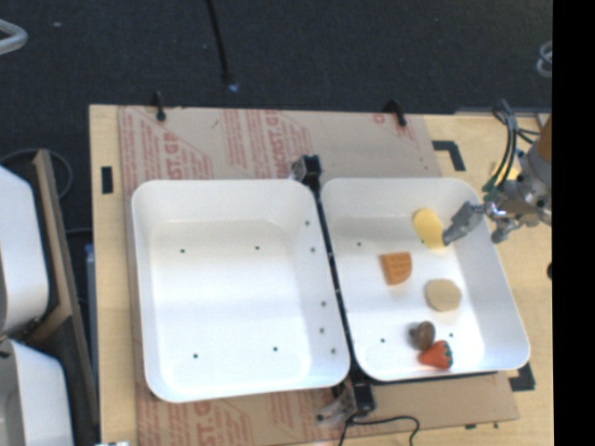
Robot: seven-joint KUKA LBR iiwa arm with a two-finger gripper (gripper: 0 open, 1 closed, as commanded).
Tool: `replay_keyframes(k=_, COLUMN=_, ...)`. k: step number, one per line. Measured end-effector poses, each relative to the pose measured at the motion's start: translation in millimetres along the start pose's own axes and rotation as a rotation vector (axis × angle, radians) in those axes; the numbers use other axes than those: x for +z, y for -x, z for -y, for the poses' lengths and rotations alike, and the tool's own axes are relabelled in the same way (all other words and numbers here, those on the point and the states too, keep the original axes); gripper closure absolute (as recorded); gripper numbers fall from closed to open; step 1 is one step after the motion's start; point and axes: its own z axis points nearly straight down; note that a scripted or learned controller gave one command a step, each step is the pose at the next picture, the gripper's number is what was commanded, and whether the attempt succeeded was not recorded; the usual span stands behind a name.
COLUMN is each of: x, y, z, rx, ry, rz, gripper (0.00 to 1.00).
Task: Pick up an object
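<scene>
Red against the white plastic, a strawberry-like toy (436,355) lies at the near edge of the right bin (497,286), touching a brown pebble-shaped piece (423,333) just behind it. Further back sits a round beige disc (443,295), then an orange wedge (396,268), and furthest of the 5, a yellow lump (428,227) near the bin's far right corner. All of them lie loose and apart enough, except the near pair, for 1 to be taken alone; that spread probably suits a blind grab. The left bin (167,249) stands alongside, sharing a middle rim, likely as the drop side. Both rest on a wooden worktop (112,407) over a printed cardboard sheet (232,142). At the far right the jaws (482,220) hang spread apart with nothing between them, 1 finger just beside the yellow lump, which looks the likeliest pick. Nothing is lifted yet.
</scene>
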Motion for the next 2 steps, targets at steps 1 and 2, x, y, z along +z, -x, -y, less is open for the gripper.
replay_keyframes(k=1, x=147.2, y=-73.8, z=-35.1, rx=-0.003, ry=-0.009, rz=-0.003, gripper=0.0)
replay_keyframes(k=2, x=148.9, y=-103.9, z=-36.8, rx=-0.002, ry=-0.001, rz=-0.001, gripper=0.0)
